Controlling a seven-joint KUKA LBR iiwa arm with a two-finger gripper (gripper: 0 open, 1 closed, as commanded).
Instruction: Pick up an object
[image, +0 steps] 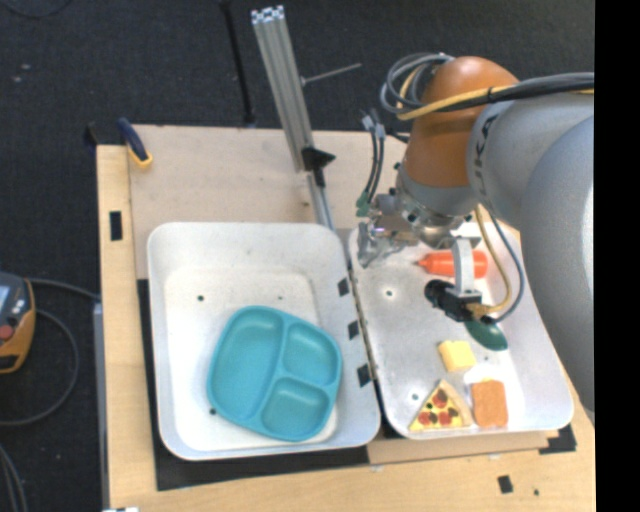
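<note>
Two shallow white bins side by side on a wooden bench (200, 180). Left bin (180, 260): holds one teal divided plate (275, 372), smooth plastic, rounded corners, three compartments, lying flat toward the bin's near right part. Bin floor looks speckled, matte.

Right bin (400, 320): several small things, mostly on its right half. An orange carrot-like piece (440, 263) at the far side, partly behind the arm's cables. A dark green spoon-shaped thing (488, 333) below it, glossy, with a black part (445, 298) just beside it; can't tell if that black part belongs to the thing or the arm. A small yellow block (456, 354), cheese-like, near the middle right. A triangular pizza slice (441, 408) with red and dark dots at the near edge, and just right of it an orange rough-textured rectangle (490, 403), apart from the slice by a thin gap.

Gripper (378, 240) sits low over the far left corner of the right bin, near the seam between the bins, well apart from the toys. Metallic, small; whether it is apart or together, cannot tell. Nothing seen between it.

Grey arm (540, 170) with orange band (450, 130) comes in from the right. A slanted aluminium post (290, 100) stands behind the bins.
</note>
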